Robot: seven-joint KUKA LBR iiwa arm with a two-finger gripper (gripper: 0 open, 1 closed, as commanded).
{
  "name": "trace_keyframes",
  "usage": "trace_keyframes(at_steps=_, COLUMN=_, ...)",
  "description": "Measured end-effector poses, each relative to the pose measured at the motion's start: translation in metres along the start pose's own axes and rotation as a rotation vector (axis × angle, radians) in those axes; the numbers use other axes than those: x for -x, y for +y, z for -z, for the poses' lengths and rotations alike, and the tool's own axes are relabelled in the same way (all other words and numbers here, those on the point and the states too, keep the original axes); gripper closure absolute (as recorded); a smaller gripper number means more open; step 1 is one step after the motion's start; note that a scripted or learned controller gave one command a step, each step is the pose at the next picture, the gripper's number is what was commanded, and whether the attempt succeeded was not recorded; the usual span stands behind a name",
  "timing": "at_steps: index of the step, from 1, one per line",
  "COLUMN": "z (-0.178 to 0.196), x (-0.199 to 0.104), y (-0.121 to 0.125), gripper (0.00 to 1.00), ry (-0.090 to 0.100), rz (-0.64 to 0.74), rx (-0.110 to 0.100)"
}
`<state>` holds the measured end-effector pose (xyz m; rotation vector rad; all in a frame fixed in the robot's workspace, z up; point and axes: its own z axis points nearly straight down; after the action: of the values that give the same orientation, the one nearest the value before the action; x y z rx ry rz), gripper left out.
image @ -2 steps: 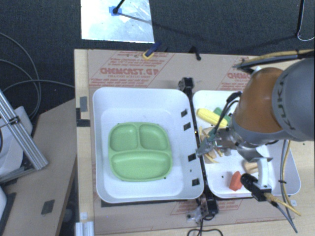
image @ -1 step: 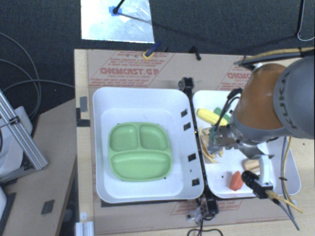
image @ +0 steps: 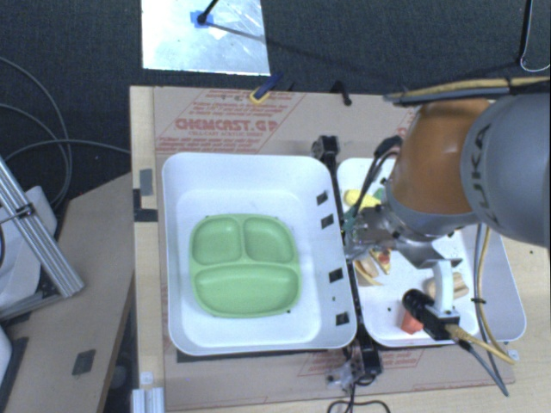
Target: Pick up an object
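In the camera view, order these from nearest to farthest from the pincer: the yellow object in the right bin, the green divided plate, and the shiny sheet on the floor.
Pincer sits at the right bin's left edge.
1. Yellow object: right bin, just above the pincer.
2. Green divided plate: left bin, to the pincer's left.
3. Shiny sheet: floor, beyond the bench, top of view.

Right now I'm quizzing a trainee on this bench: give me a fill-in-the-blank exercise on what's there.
1. The green tray has ____ compartments.
2. The tray lies in the ____ bin.
3. The band above the arm's wrist is ____.
4. The yellow item lies in the ____ bin.

Missing words: three; left; orange; right
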<state>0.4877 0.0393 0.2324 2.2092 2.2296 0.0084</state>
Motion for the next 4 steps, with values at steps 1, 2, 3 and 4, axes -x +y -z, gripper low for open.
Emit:
trace_keyframes(at_steps=1, z=0.181, x=-0.008, y=0.004, gripper=1.0, ry=0.002, rz=-0.002, rx=0.016)
trace_keyframes(at_steps=2, z=0.194, x=-0.075, y=0.001, gripper=1.0, ry=0.001, rz=0.001, rx=-0.001)
trace_keyframes(at_steps=3, z=0.204, x=-0.071, y=0.002, gripper=1.0, ry=-0.001, rz=0.002, rx=0.001)
trace_keyframes(at_steps=4, z=0.215, x=-0.071, y=0.003, gripper=1.0, ry=0.0, rz=0.008, rx=0.003)
